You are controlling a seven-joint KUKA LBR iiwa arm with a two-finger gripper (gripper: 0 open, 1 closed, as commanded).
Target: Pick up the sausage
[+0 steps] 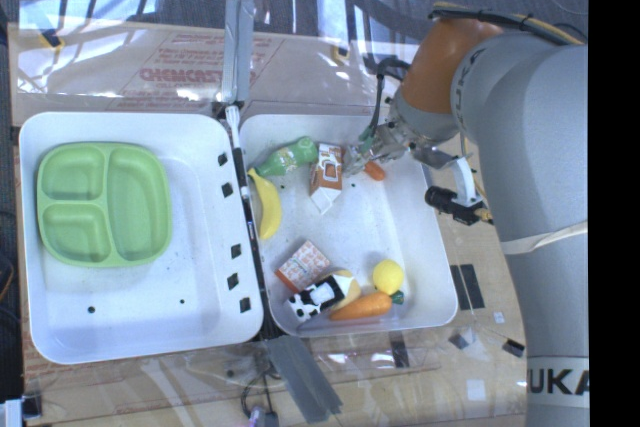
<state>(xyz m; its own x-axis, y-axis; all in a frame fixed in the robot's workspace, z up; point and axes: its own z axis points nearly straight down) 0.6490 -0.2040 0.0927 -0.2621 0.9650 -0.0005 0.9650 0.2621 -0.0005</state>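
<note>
The gripper (pixel 368 153) sits low at the far edge of the right bin (pixel 425 245); whether its fingers are open or closed cannot be told. The sausage (pixel 374 171) lies just beside the tips, near the far wall. Bare floor lies mid-bin. A carton (pixel 326 169), green bottle (pixel 285 157) and banana (pixel 266 205) lie leftward; lemon (pixel 388 275) and carrot (pixel 362 307) sit near. The left bin (pixel 195 295) holds a green tray (pixel 102 204).

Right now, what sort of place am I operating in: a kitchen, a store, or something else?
Most likely a robotics lab test bench, not a kitchen. Two shallow white bins sit side by side, holding toy food such as a banana and a carrot, and a green divided plate. The bench carries tape marks.
</note>
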